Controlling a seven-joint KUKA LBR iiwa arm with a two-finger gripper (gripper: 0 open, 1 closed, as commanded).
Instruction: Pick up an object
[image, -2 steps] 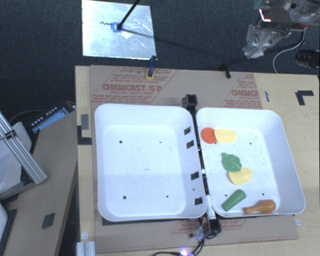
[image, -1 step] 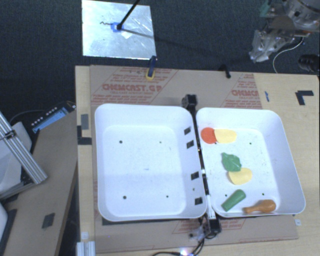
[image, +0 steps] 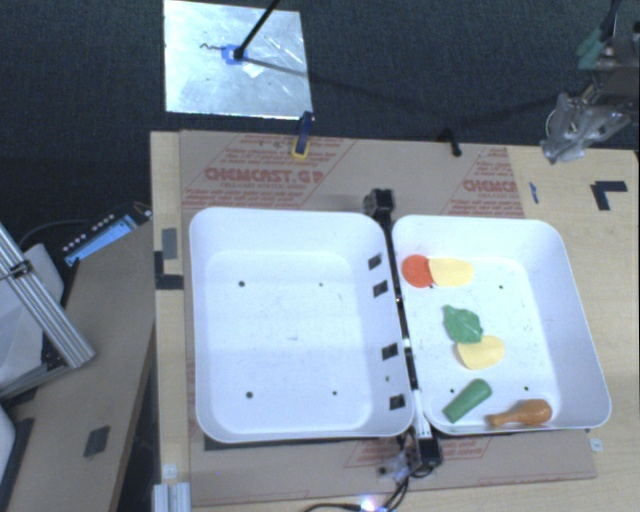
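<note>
Six small objects are seen in the right bin, and none of them is held. The gripper is seen at the upper right corner of the view, above the bench and well apart from both bins; it is partly cut off by the edge, so whether it is open or closed cannot be told, and nothing is seen in its grasp.

From there inward, the objects are found along the right bin's left half. An orange round piece lies near the divider, touching a pale yellow piece beside it. Below these, a dark green leafy piece is seen, with a second yellow piece just under it and touching it. Nearer the front rim, a green cylinder lies tilted, and an orange-brown drumstick-shaped piece lies beside it, close to the front wall.

All appear to be light toy food, probably stiff plastic and somewhat slippery. The green cylinder is judged the easiest pick: it lies apart from its neighbours and could be gripped across its narrow middle. The flat pieces would offer little to grip.

The left bin is white, with small dark marks.
</note>
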